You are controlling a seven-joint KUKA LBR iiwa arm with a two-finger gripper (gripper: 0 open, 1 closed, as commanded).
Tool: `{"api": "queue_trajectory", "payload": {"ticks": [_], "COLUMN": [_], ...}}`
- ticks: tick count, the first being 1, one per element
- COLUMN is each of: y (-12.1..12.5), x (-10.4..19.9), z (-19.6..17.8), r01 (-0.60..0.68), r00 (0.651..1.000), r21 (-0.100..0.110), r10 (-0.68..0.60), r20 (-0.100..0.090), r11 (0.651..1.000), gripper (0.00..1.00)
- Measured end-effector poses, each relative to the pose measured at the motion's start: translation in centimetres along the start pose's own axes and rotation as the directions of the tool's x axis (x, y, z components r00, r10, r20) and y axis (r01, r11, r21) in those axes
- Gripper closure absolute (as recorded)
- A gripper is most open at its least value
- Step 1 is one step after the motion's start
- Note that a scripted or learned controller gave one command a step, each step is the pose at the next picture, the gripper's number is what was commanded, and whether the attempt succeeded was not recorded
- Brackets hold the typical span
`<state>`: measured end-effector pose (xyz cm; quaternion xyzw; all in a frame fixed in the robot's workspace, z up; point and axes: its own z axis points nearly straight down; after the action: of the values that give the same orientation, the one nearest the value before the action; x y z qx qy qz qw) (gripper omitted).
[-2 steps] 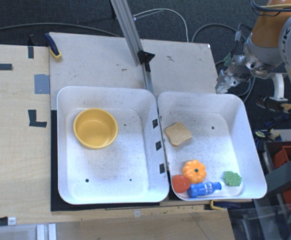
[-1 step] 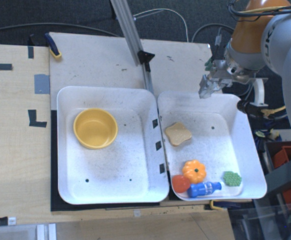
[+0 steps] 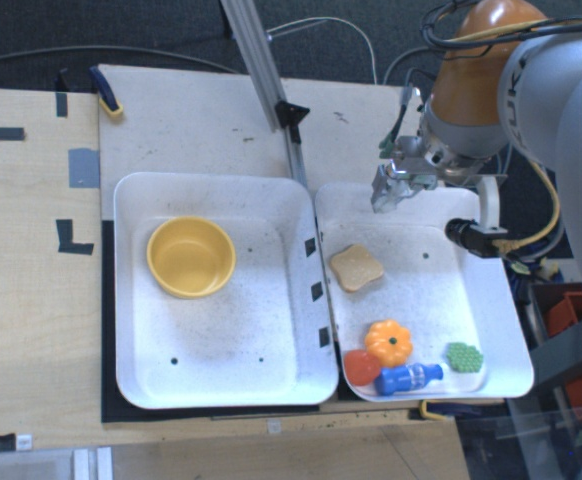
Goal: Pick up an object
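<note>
Camera view, right of frame: metal two-finger gripper (image 3: 388, 196) over right white bin's (image 3: 491, 298) upper rim, nothing between its fingers, opening width cannot be told. Same bin: tan bread-shaped piece (image 3: 356, 267) upper left; orange plastic pumpkin (image 3: 389, 340), red round piece (image 3: 362, 368), blue plastic bottle (image 3: 408, 378), green knobbly piece (image 3: 464, 357) along lower edge. Left white bin (image 3: 136, 298): yellow plastic bowl (image 3: 191, 256).

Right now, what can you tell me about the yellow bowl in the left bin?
The yellow bowl is round, plain and matte, plastic by its look, with a thick rim and a deep hollow. It stands upright, mouth up, with nothing visible inside. It rests on the speckled floor of the left white bin, in the far left part, close to the left wall but apart from it as far as the view shows. Nothing else touches it.
</note>
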<state>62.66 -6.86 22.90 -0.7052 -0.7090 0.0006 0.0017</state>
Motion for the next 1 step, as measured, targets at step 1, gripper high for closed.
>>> {"api": "queue_trajectory", "payload": {"ticks": [1], "y": [-0.96], "x": [5.07], "z": [0.84], "r01": [0.001], "r00": [1.0], "r21": [0.0], "r10": [-0.001], "r20": [0.0], "r11": [1.0], "gripper": [1.0]}}
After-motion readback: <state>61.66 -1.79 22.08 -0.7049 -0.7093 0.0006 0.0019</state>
